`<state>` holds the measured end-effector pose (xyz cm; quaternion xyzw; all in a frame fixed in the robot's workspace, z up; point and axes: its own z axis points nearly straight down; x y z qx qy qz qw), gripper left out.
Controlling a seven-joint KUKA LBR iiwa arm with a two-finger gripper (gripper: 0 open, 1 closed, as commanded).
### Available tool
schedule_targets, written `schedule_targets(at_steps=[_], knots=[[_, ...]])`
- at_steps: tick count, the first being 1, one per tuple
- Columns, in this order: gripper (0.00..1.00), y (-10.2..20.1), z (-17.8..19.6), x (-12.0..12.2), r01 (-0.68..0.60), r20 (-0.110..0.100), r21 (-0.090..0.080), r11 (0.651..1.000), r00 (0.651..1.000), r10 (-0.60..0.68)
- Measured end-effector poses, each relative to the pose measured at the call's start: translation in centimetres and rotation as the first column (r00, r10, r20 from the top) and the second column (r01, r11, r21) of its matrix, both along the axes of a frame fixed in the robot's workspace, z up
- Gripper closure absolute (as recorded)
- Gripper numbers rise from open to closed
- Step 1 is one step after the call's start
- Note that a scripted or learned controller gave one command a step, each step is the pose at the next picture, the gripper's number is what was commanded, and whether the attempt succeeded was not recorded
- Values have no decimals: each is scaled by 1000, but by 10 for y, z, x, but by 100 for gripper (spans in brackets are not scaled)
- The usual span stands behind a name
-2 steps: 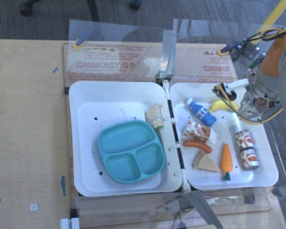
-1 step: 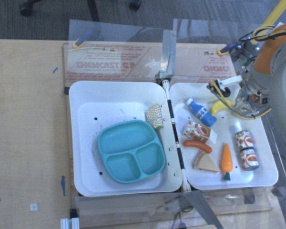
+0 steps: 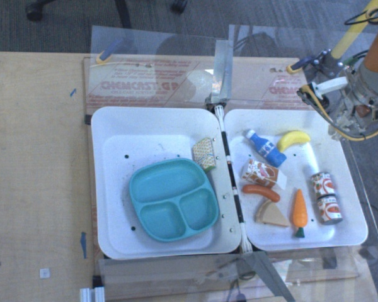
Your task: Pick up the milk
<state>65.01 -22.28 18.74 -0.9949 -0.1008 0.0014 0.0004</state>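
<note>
Hovering beyond the right bin's (image 3: pixel 356 231) far right corner, gripper (image 3: pixel 349 115) state impossible to tell. Milk (image 3: pixel 265 148) lying near the far edge, touching the banana (image 3: pixel 293 139): risking snagging it, nudging the carton (image 3: pixel 259 172).

The milk (image 3: pixel 263 146) is a small blue bottle with a white cap, lying on its side, slantwise, in the right bin's far part.
</note>
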Motion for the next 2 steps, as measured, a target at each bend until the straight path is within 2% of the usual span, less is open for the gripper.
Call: schedule_targets(at_steps=[1, 2], knots=[[100, 3, -95, -45, -1, 2, 7, 1000, 1000, 1], [100, 3, -88, -45, 1, 0, 8, 1000, 1000, -1]])
